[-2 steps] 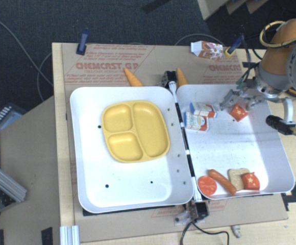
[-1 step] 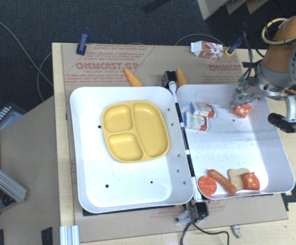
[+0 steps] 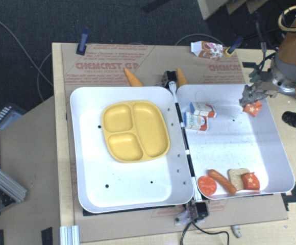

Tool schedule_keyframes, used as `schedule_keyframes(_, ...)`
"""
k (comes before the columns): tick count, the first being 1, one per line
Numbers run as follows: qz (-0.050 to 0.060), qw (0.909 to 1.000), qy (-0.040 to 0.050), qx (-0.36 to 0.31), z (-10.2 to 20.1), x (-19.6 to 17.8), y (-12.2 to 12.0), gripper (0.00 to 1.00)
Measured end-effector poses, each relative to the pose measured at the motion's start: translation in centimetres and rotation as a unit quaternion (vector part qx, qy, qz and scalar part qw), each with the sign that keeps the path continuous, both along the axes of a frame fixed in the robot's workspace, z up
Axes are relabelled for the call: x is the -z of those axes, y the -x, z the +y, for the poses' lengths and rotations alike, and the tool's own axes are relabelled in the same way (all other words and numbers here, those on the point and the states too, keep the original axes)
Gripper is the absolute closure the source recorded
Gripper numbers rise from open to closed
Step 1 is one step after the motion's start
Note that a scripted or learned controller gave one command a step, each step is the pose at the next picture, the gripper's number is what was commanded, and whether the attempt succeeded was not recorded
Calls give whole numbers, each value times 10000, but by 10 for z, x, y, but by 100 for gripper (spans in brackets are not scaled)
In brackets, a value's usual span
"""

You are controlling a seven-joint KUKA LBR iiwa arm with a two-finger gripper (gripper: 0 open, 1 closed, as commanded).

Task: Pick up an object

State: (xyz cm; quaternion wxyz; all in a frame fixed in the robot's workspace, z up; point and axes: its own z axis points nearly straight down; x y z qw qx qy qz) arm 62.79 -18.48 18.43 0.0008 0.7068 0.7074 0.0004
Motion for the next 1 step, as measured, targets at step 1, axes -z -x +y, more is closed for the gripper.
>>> schedule_keyframes(1,10,10000,-11,-5,49,-26,12,100)
